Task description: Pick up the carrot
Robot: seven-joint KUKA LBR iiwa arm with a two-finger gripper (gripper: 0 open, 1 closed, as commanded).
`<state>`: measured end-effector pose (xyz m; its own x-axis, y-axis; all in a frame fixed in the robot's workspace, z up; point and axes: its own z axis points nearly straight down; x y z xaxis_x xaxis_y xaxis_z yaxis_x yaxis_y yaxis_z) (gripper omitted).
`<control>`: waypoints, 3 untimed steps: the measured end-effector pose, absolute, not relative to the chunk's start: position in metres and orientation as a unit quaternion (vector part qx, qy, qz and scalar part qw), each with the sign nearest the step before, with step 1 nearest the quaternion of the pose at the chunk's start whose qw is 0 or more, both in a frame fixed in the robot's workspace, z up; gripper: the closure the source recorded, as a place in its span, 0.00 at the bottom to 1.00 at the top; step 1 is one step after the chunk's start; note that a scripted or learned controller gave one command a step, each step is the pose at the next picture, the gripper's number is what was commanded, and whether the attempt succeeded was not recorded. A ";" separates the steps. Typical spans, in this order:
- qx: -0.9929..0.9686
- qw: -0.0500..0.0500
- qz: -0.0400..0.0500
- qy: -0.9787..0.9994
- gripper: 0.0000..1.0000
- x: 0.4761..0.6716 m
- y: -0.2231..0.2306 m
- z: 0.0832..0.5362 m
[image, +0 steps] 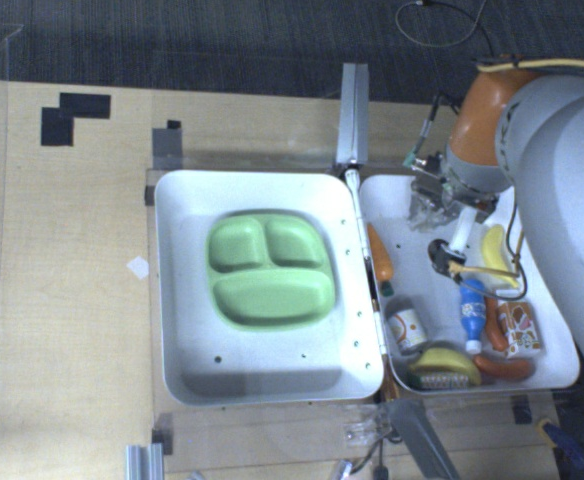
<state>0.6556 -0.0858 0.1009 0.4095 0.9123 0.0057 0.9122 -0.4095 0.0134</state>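
Table (62,298) of pale wood carries two shallow white bins side by side, with dark carpet beyond its far edge. Largest on it is the grey arm (562,188), which comes in from the right and bends over the right bin, its orange band (480,118) just above the wrist. The left bin (172,268) holds a green divided plate (270,268) lying flat near its middle, with two smaller sections on the far side and one long section on the near side. The right bin (397,193) sits just beside it, the two rims touching along a metal rail (351,118) that runs to the far edge of the table.

The end effector (438,208) hangs over the far part of the right bin, pointing down; whether its fingers are spread or pressed together cannot be told from this view, and nothing can be seen between them.

The carrot (379,252) lies along the left wall of the right bin, lengthwise from far to near, apart from the end effector and to its left. Just near it stands a small can (406,328) with a white label. A yellow banana (494,251) lies to the right of the end effector, and a blue and white bottle (471,315) lies near the banana. To the right of the bottle sits a red and white carton (518,330). A second banana (444,361), partly dark, rests along the near wall, with a reddish sausage-like thing (504,368) to its right.
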 end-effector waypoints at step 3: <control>0.821 0.002 0.005 0.572 1.00 0.673 -0.128 0.101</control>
<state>0.6730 -0.1283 0.1005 0.3465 0.9380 0.0062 0.9380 -0.3466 0.0092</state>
